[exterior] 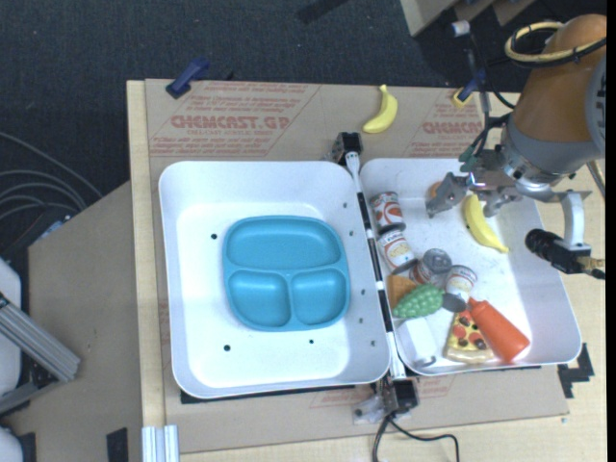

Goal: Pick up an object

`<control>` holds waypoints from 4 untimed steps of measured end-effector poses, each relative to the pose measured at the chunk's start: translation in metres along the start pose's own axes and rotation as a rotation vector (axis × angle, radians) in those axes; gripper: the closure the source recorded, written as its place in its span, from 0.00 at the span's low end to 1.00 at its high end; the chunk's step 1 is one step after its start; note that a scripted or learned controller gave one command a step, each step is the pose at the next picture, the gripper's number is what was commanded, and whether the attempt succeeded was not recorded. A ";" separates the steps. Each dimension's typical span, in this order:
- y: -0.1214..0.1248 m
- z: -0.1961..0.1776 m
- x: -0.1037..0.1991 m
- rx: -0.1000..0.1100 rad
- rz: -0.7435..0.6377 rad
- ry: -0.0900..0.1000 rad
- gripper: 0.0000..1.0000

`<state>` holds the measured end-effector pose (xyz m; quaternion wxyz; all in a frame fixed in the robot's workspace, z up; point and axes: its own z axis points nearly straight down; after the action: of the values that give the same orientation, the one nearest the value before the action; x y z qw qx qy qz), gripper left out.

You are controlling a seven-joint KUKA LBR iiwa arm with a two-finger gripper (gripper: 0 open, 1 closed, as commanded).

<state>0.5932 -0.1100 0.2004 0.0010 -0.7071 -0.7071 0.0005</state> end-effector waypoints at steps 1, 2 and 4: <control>0.018 0.112 -0.035 0.000 0.001 0.000 0.00; 0.074 0.115 -0.019 -0.002 -0.001 -0.001 0.00; 0.074 0.105 -0.018 0.001 -0.002 0.000 0.00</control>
<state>0.6666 -0.1283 0.0951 0.0014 -0.7064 -0.7078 0.0010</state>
